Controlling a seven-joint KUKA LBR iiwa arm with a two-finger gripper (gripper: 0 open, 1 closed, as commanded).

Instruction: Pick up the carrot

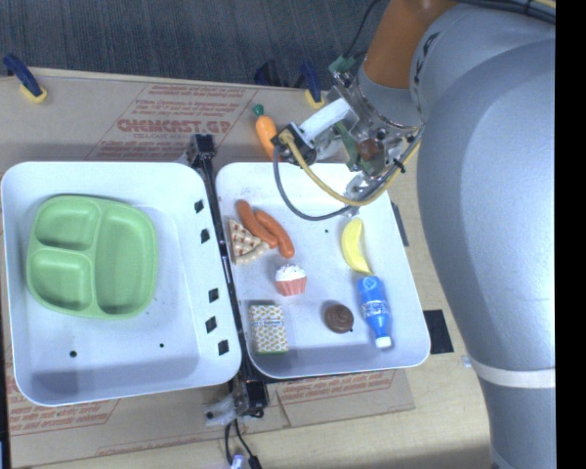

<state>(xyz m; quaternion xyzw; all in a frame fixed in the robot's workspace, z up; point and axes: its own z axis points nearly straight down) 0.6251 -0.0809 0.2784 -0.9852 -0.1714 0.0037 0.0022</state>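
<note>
Orange with a green tip, the carrot [264, 130] lay outside both bins on the cardboard-covered counter [156, 115], just past the right bin [311, 358] at its 11 o'clock corner, close to the rim; the pick would therefore have to be made on the counter and not in a bin. The gripper [369, 156] hung over that bin's 1 o'clock edge, to the carrot's 3 o'clock and apart from it, with nothing seen in its grasp; whether it was apart or together could not be made out at this slant. Sausages [265, 225], a cupcake [291, 279], a banana [355, 244] and a blue bottle [374, 311] lay spread in the right bin, none near the carrot, so they would probably not hinder a reach toward 9 o'clock. A green plate [93, 257] sat in the left bin [107, 364]. By my judgement the approach was not yet lined up.
</note>
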